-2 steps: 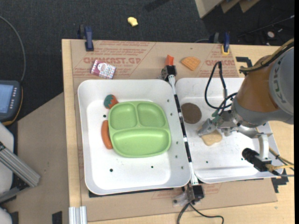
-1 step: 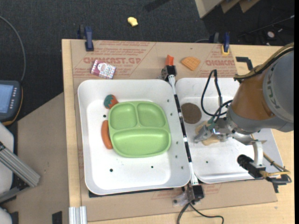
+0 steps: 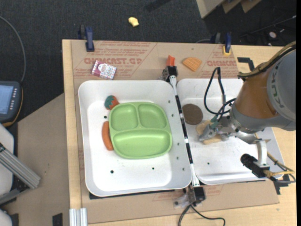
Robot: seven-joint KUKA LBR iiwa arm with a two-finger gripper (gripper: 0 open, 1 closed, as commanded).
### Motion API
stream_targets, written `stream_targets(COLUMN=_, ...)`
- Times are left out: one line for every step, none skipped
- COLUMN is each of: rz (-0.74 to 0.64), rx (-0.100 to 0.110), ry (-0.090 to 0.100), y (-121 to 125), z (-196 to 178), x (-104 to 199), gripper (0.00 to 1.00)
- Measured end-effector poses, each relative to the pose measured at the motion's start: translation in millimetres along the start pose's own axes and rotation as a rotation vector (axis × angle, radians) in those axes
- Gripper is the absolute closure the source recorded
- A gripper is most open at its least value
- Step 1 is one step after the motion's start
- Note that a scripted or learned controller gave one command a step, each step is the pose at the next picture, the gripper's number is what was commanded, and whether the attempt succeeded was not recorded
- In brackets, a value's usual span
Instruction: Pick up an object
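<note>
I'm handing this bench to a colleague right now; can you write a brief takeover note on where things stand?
Pincer: low in the right bin, beside the brown disc; whether it grips anything cannot be made out.
Left bin: green divided tray, an orange carrot-like piece along the tray's left edge, a small red-and-green item at the tray's upper-left corner.
On the board behind the bins: a tan cracker-like piece and a pink packet.
Done: nothing visibly lifted.
Left: secure one object and raise it.

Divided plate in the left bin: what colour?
Light green plate, plain, no pattern; clear in the camera view.
</note>
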State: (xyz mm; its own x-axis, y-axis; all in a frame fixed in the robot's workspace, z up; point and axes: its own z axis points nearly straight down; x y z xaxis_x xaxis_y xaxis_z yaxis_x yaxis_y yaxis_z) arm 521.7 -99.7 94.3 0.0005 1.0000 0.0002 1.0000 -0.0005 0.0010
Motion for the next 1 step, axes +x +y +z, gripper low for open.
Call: stream_targets(rz=-0.011, rx=-0.012, ry=0.002, y=36.2, z=-96.3, x=82.1, gripper=1.0)
